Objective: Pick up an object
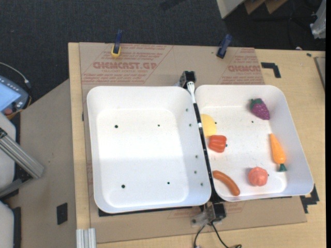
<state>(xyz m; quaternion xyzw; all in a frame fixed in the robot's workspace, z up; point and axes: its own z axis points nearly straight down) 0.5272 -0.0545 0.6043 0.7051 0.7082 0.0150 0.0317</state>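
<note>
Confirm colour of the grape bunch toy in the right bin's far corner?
Purple, with a small green top. The grape bunch shows clearly in the camera view.

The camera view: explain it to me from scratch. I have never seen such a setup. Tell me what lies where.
This is one picture from a fixed camera above a workbench, looking down at a slant. On a brown cardboard-covered board sit two shallow white plastic bins side by side. The left bin shows bare white floor with small dark holes. The right bin holds toy food: a purple grape bunch, a yellow rounded piece, a red-orange pepper, an orange carrot, a pink-red round fruit and a brown-orange sausage. A robot arm is meant to pick one up; all six lie loose in the bin.
</note>
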